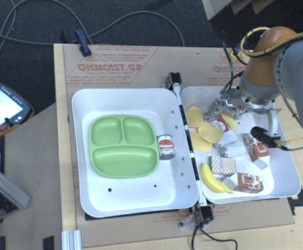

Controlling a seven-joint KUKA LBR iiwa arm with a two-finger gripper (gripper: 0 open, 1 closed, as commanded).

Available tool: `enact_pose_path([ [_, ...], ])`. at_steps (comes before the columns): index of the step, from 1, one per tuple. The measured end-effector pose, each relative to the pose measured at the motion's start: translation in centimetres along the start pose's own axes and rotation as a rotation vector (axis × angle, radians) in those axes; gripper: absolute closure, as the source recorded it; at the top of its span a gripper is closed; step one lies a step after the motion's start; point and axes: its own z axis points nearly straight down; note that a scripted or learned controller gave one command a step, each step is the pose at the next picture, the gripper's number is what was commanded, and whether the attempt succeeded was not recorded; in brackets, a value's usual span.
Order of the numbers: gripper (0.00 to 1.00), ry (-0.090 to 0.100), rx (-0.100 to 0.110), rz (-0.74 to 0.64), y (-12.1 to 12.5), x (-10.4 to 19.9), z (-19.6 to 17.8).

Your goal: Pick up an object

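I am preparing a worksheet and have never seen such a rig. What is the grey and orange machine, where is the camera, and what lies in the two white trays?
The grey machine with the orange band is a robot arm, reaching in from the right. Its grasping part, the end effector, is low over the right bin. The single camera is fixed above the bench and looks down at a slant. The left bin holds a green divided plate with a small can beside it. The right bin holds a jumble: a banana, pale yellow discs, small cartons and a checked packet. I cannot tell whether the end effector holds anything.
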Motion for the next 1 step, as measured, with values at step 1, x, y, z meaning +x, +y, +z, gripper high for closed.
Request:
enact_pose_path([
  [1,0.00,0.001,0.000,-0.001,0.47,0.93,0.00],
])
